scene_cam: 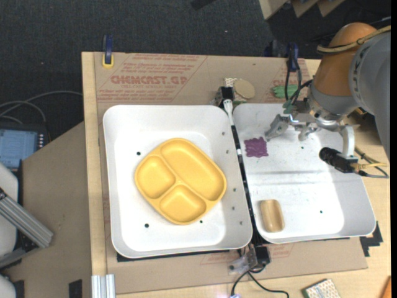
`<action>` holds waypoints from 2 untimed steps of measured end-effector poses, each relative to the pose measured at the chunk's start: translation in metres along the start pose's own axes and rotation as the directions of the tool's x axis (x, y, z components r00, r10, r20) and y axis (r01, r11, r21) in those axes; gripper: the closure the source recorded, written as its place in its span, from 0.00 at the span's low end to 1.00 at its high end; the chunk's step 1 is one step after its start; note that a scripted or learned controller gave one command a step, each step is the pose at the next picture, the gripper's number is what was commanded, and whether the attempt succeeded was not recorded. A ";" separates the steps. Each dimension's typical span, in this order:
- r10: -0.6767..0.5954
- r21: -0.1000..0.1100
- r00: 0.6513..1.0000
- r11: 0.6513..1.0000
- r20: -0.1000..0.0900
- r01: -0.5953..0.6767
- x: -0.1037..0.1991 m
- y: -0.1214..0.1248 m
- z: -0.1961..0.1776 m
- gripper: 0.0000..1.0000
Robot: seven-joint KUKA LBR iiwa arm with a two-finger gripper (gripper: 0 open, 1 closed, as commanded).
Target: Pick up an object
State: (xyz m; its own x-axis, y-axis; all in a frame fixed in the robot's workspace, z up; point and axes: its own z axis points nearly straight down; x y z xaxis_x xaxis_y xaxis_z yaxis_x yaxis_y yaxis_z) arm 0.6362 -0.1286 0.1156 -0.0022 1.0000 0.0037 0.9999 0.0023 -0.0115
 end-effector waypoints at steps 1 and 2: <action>-0.002 -0.013 1.000 1.000 0.003 0.003 0.039 0.032 0.033 0.00; 0.006 -0.007 1.000 1.000 0.002 -0.006 0.034 -0.059 0.031 0.00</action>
